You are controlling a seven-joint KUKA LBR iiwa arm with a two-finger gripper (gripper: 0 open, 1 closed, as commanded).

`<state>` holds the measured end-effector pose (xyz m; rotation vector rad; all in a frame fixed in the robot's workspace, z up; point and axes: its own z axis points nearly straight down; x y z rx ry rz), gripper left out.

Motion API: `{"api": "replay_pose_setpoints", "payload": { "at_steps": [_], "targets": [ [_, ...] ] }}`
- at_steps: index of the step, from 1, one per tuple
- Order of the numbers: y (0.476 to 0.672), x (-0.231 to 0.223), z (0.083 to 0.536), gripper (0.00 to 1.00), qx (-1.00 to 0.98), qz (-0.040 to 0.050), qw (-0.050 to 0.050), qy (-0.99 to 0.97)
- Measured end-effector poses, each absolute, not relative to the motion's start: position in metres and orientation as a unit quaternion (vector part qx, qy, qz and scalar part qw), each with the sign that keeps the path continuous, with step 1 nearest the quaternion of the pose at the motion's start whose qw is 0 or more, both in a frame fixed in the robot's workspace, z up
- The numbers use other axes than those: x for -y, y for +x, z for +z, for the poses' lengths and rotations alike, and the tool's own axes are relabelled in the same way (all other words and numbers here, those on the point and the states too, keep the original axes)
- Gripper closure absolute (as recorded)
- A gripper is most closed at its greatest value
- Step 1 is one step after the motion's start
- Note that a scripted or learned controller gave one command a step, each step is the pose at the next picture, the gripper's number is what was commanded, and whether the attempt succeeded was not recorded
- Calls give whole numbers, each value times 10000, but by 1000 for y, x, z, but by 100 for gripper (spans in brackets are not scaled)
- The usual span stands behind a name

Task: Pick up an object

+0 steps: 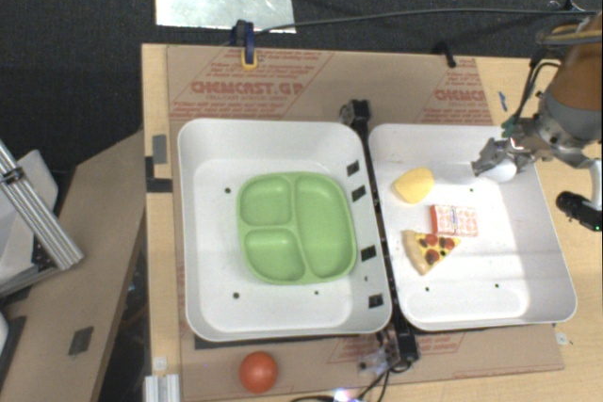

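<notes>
- the gripper (497,161) is hovering over the right white bin (537,297); grip state is impossible to tell.
- cardboard (283,80) is lying under both bins.
- a yellow object (413,184) is sitting at the gripper's 8 o'clock, apart.

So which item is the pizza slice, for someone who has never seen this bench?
Start at the right-hand white bin. Three small items lie near its left side; the pizza slice is the one nearest the camera, just below the red and white packet. Unlike the plain yellow lump, it is a wedge with red toppings.
</notes>
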<state>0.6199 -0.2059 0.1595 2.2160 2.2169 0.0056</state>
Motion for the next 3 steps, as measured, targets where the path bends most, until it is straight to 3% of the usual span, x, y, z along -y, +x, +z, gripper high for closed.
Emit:
{"api": "replay_pose_setpoints", "payload": {
  "at_steps": [2, 3],
  "targets": [
    [626, 206, 268, 100, -7090, 17, 34, 7052],
    [620, 144, 259, 100, -7107, 11, -3, 7035]
  ]
}}
